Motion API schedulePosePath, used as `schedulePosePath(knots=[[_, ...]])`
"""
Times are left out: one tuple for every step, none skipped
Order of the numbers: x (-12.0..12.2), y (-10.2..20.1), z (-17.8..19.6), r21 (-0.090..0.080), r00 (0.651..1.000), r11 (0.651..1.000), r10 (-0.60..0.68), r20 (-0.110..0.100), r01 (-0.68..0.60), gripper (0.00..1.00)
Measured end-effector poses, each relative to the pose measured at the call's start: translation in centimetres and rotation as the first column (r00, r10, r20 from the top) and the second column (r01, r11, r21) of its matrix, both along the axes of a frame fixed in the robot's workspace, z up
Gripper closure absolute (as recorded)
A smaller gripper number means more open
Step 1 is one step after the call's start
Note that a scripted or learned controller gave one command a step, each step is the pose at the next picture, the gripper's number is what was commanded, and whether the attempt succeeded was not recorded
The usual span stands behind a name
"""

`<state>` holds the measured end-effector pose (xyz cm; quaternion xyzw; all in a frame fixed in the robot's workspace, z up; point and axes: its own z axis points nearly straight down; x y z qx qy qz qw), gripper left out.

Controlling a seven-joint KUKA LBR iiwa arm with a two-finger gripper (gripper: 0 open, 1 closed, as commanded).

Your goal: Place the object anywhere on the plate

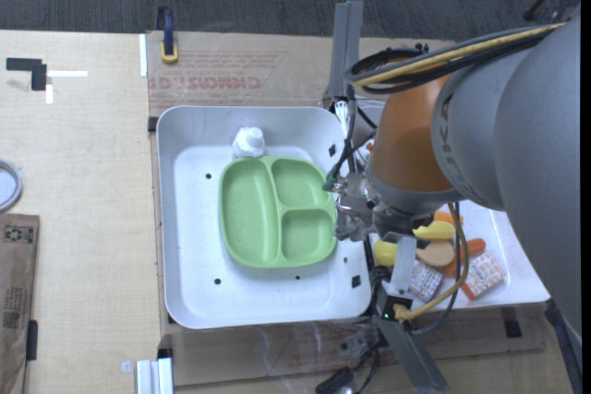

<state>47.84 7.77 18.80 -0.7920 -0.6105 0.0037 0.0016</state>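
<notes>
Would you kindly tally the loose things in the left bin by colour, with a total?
Green: 1, the divided plate.
White: 1, the small lump just beyond the plate's far edge.
Total: 2.

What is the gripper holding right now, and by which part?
Cannot tell: the arm's wrist hides the gripper, which is down over the toys in the right bin, beside the green plate.
</notes>
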Motion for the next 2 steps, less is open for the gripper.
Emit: schedulePosePath(knots=[[0.0, -8.2, 0.0, 0.002, 0.986, 0.986, 0.168, 0.001, -0.168, 1.0], [14.0, -4.9, 0.0, 0.001, 0.951, 0.951, 0.311, 0.001, -0.311, 1.0]])
